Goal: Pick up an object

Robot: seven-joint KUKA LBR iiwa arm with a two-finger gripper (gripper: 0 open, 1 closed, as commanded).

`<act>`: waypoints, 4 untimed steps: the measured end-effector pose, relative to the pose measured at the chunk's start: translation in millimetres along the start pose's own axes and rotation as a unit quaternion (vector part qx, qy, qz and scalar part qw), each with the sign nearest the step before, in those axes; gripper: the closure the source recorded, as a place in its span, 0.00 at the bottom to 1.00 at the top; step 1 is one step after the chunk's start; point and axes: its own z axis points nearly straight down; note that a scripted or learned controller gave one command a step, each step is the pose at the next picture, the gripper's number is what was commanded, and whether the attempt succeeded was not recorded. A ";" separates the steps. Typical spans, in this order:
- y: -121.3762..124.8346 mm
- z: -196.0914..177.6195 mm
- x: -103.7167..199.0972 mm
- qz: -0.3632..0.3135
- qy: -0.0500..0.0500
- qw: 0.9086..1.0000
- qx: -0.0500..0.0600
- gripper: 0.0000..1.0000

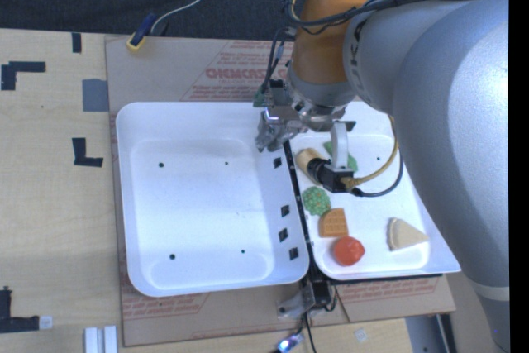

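Observation:
My gripper [270, 136] hangs under the orange wrist band, over the inner edge where the two bins meet, near their far side. I see nothing held beneath it. In the right bin [413, 264] lie a green round piece [315, 199], an orange waffle-like square [334, 222], a red tomato [348, 250], a pale wedge [405, 235], a tan roll [308, 158] and a green leafy piece [340, 155] partly hidden by the arm's cable.
The left bin [198, 211] sits beside the right one on a cardboard sheet [190, 70]. A yellow-tipped cable [139, 37] lies at the back. The bulky grey arm covers the right side of the view.

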 end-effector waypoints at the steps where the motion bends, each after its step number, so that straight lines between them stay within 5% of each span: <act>1: 64.7 22.2 1.0 0.001 0.001 1.000 -0.008 1.00; 2: 62.4 126.5 69.1 -0.001 0.000 1.000 -0.005 1.00; 3: 63.6 120.5 133.3 -0.001 0.002 1.000 -0.007 1.00; 4: 10.9 97.6 72.6 0.004 -0.001 1.000 -0.004 1.00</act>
